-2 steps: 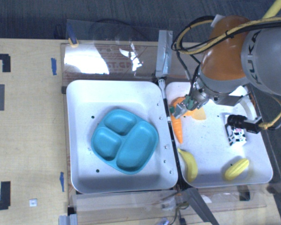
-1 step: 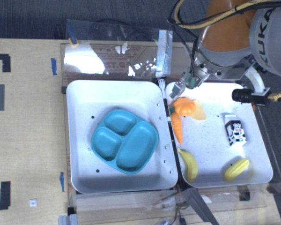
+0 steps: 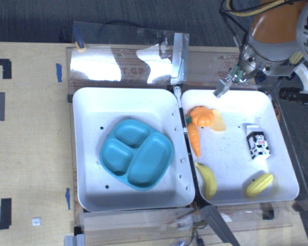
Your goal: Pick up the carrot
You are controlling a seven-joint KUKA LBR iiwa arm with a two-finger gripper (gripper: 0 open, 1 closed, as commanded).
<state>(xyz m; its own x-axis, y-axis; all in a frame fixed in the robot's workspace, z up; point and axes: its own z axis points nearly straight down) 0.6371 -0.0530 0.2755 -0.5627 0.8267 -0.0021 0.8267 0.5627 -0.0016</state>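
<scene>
**Approach step, carrot not yet gripped**

In the right bin (image 3: 285, 137), near edge: two bananas, clear of the target. Mid-bin, against the left wall: carrot (image 3: 194, 140), lying lengthwise, an orange toy touching its far end. Far edge: gripper (image 3: 223, 89) hovering, nothing between fingers; spread unreadable, can't tell. Next move, I'd say: traverse nearward, descend over the carrot, align across its width.

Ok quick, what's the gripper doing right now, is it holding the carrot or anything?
Gripper: above the right bin's back edge, holding nothing; open or closed cannot be told. The carrot lies in the bin.
</scene>
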